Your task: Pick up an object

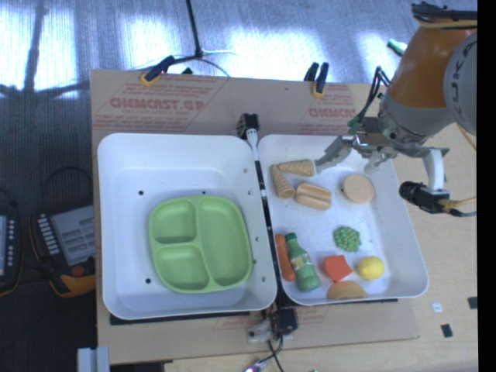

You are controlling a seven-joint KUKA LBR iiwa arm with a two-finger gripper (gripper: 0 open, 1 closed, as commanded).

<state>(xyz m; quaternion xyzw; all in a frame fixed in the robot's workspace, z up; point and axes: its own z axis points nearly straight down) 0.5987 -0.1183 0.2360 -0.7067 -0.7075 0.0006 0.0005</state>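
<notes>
The right bin holds the toy food. Two waffle cones lie at its far left, with a tan bun just below them. A round beige disc lies near the middle. My gripper hangs over the far end of this bin, just above the disc, open and with nothing between its fingers. Toward the front sit a green knobbly vegetable, a lemon, an orange-red block, a green bottle, a carrot and a brown loaf.
In the left bin a green divided plate lies flat. A ridge separates the two bins. The arm's orange band and a black cable fitting stand over the right bin's far right corner.
</notes>
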